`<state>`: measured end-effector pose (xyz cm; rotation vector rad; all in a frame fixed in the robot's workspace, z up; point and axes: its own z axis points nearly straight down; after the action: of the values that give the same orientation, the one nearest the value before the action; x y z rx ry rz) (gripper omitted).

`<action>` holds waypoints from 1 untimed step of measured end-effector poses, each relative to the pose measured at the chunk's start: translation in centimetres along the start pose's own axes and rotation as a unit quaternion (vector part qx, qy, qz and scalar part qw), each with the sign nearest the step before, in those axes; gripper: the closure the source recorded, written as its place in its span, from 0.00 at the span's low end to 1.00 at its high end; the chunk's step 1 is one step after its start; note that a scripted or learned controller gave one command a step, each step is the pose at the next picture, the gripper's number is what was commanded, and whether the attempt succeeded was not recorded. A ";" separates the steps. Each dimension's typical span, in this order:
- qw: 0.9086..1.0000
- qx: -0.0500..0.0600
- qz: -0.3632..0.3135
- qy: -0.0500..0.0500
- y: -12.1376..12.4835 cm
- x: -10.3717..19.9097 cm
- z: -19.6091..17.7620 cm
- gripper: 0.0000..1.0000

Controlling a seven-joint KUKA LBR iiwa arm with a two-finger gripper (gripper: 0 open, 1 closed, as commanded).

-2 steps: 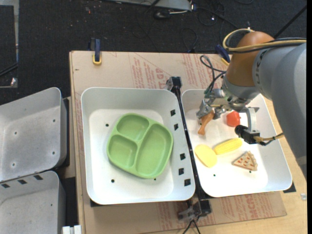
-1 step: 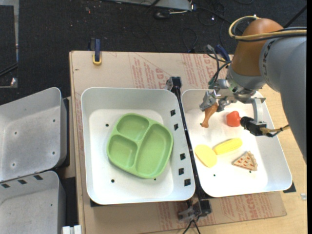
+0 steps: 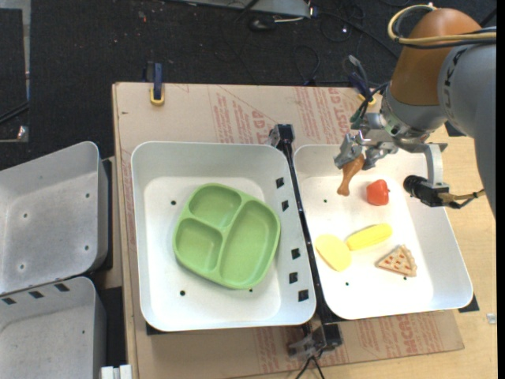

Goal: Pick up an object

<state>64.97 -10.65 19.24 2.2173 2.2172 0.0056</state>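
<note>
My gripper (image 3: 357, 158) hangs over the back left part of the right bin (image 3: 442, 290). It is shut on the top end of a brown stick-shaped toy (image 3: 347, 180), which dangles tilted below the fingers. Just to the right, a red toy pepper (image 3: 378, 193) lies on the bin floor. Nearer the front lie a yellow oblong piece (image 3: 368, 236), a yellow rounded piece (image 3: 334, 253) and a toy pizza slice (image 3: 397, 260).
The left bin (image 3: 154, 290) holds a green divided plate (image 3: 227, 235). A black divider with clips (image 3: 296, 227) runs between the bins. White panels (image 3: 47, 212) lie off the bench to the left. The arm's grey body and orange band (image 3: 430, 61) loom over the back right.
</note>
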 end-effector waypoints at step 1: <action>1.000 -0.001 -0.001 0.000 0.2 0.0 -5.4 1.00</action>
<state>65.13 -10.67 24.65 2.2137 2.2194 0.0069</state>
